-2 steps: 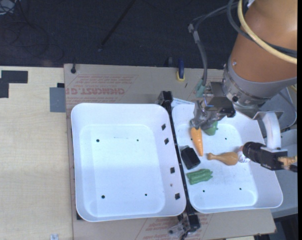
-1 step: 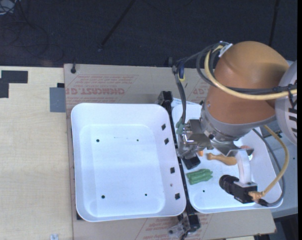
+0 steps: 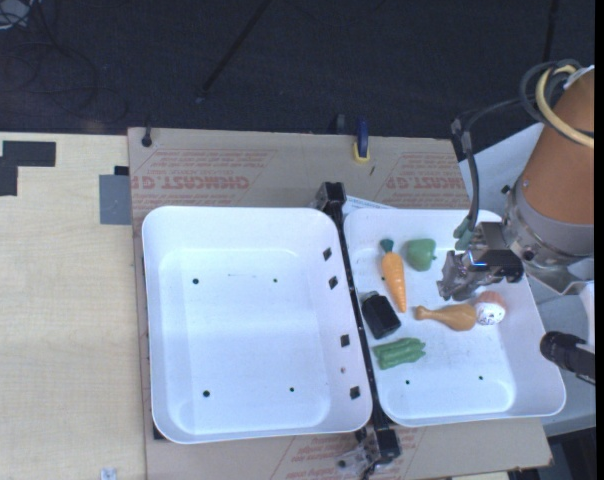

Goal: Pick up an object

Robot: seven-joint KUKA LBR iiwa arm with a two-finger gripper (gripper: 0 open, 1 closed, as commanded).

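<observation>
The green pod [image 3: 398, 352] lies nearest; the tool [image 3: 463, 280] (finger gap hidden, I cannot tell) should descend squarely over the drumstick [image 3: 449, 315].

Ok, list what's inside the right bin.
The right bin holds a carrot, a green round piece, a black block, a green pod, a drumstick and a white, red-topped item. The pincer covers the floor beneath itself.
</observation>
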